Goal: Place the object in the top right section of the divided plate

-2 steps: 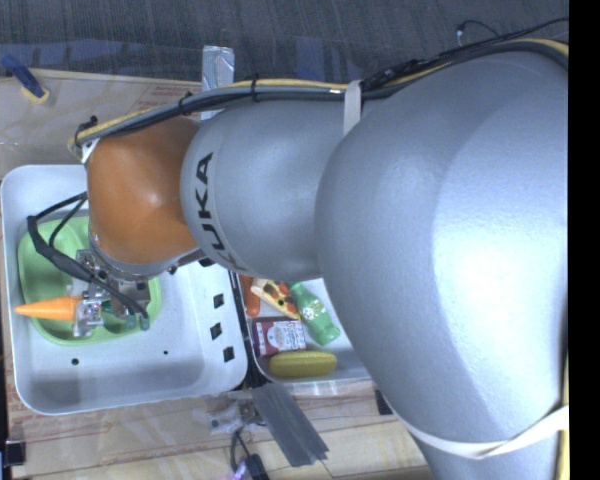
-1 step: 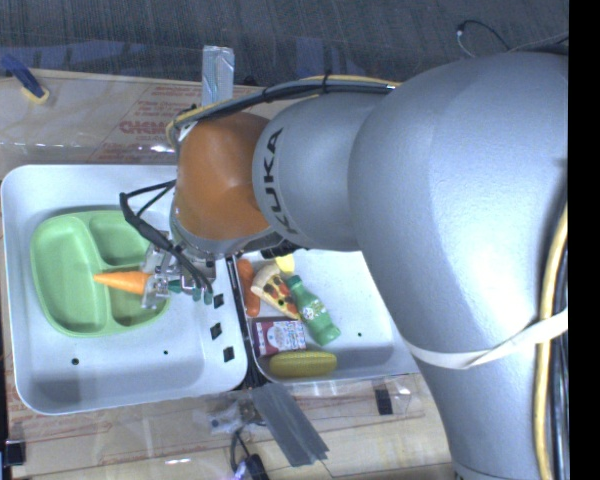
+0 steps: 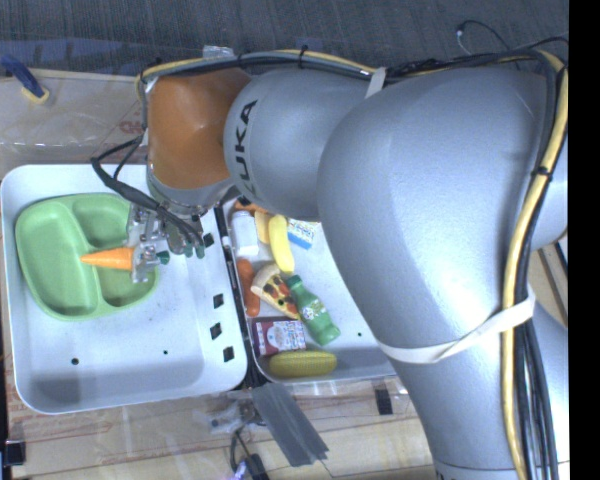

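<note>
— Hovering over the green divided plate (image 3: 55, 258), the pincer (image 3: 145, 253) is pinching the thick end of the orange carrot (image 3: 108, 259), isn't it?

— That is how I am reading it. The metal fingers are sitting on either side of the carrot's blunt end, and its pointed tip is aiming toward the left of the frame, across the ridge between the plate's sections.

— So which step is under way?

— I am judging it to be the placing step: the carrot is hanging over the plate near its right side, at the boundary between the upper and lower compartments, not yet released. The next move is calling for a small shift toward the upper right compartment, then a lowering and a release so the carrot is lying wholly inside that section.

— And the materials?

— The plate is looking like smooth, glossy plastic with rounded raised dividers. The carrot is a tapered cone, matte orange. The left white bin (image 3: 110, 368) is shallow with soft corners. The right bin (image 3: 365, 353) is holding a yellow banana shape (image 3: 279, 243), a green bottle (image 3: 313, 313), a pizza slice toy (image 3: 273, 290) and a green pickle (image 3: 300, 364), mostly toy-like plastic. The arm (image 3: 380, 168) is filling the right of the frame, smooth grey with an orange band (image 3: 185, 133).
</note>
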You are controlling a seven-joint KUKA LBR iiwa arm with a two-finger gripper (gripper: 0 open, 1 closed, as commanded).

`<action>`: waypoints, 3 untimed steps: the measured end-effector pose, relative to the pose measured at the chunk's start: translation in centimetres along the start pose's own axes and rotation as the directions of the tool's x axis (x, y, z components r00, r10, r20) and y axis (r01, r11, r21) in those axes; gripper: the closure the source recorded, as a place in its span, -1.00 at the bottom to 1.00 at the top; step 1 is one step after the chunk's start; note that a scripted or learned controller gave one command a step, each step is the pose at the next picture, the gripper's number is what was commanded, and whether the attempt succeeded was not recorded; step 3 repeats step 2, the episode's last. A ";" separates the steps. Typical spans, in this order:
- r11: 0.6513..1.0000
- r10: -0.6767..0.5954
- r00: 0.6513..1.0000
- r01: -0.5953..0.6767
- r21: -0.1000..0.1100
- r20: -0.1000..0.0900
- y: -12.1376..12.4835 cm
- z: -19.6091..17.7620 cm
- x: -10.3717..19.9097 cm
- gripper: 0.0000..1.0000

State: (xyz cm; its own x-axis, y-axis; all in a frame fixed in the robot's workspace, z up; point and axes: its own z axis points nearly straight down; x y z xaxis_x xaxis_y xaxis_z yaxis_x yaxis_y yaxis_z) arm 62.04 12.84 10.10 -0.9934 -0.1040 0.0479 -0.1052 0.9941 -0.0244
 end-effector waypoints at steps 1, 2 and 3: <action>0.990 -0.138 0.988 0.137 0.009 0.065 4.9 -0.8 1.8 1.00; 0.923 -0.385 0.921 0.385 -0.004 0.054 9.5 -3.1 5.3 1.00; 0.923 -0.385 0.921 0.385 -0.004 0.054 9.5 -3.1 5.3 1.00</action>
